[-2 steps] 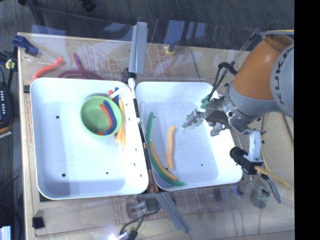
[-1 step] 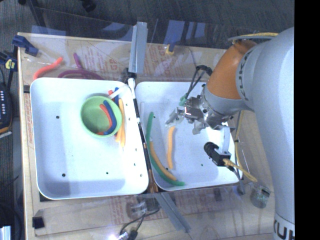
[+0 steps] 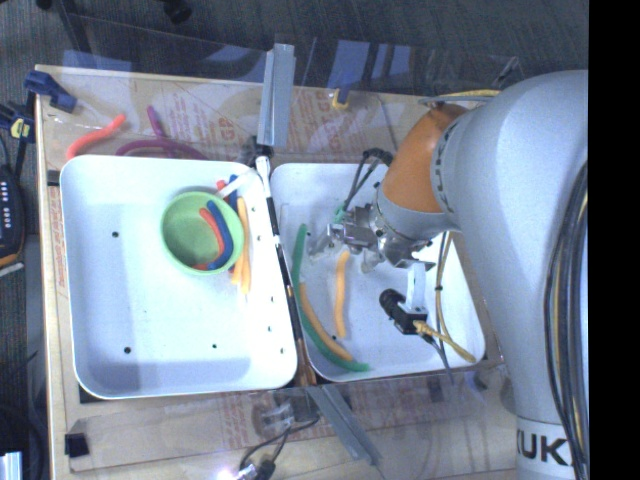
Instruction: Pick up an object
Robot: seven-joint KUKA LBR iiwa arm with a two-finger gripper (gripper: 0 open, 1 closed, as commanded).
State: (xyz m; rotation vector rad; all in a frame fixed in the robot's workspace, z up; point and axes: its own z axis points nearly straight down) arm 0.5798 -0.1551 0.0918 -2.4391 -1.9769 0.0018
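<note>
My gripper hangs low over the upper middle of the right bin, at the end of the grey arm with its orange band. Just below it an orange stick lies lengthwise, its top end right at the gripper. Whether the stick is touched I cannot tell. A long green strip curves along the bin's left wall, and a second orange stick lies beside its lower part.
The left bin holds a green bowl with red and blue curved pieces inside and orange sticks against its right side. A black connector and a yellow cable hang from the arm over the right bin.
</note>
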